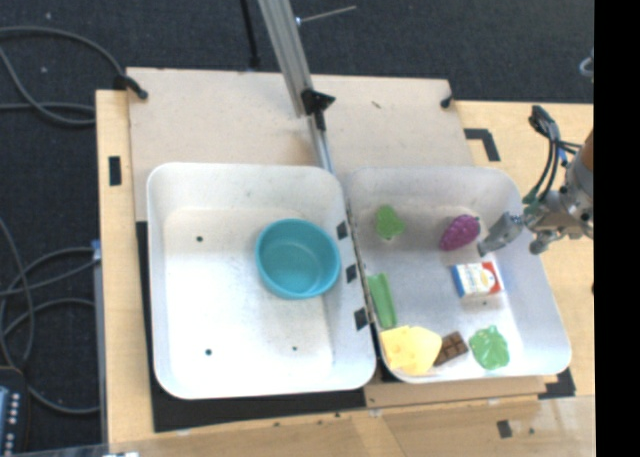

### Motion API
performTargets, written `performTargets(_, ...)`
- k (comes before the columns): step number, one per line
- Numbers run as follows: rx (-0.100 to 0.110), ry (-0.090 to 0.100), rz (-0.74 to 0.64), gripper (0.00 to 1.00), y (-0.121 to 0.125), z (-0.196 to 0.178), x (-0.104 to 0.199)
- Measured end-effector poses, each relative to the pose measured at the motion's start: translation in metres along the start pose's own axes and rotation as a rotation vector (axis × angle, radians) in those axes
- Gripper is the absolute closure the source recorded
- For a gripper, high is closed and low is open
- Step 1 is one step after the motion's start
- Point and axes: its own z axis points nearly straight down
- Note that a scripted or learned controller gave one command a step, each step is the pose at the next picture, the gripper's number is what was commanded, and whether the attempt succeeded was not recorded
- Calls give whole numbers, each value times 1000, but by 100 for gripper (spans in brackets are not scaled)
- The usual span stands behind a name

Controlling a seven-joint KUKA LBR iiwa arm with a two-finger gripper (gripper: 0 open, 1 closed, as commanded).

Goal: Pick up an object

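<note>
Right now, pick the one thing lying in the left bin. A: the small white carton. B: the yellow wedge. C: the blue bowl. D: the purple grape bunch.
C: the blue bowl sits in the left bin, while the purple grape bunch, yellow wedge and small white carton all lie in the right bin.

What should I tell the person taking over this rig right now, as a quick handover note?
Gripper: at the right bin's right rim, beside the purple grapes, holding nothing visible.
Right bin also holds: small green piece, white and red carton, green stick, yellow block, brown piece, green leafy toy.
Left bin: blue bowl.
Done: nothing lifted yet.
Left: grasp and lift one object; grapes or carton look nearest.
</note>
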Motion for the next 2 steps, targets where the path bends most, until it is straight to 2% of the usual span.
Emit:
performTargets(1,0,0,0,0,0,0,0)
performTargets(2,5,-2,4,0,1,42,0)
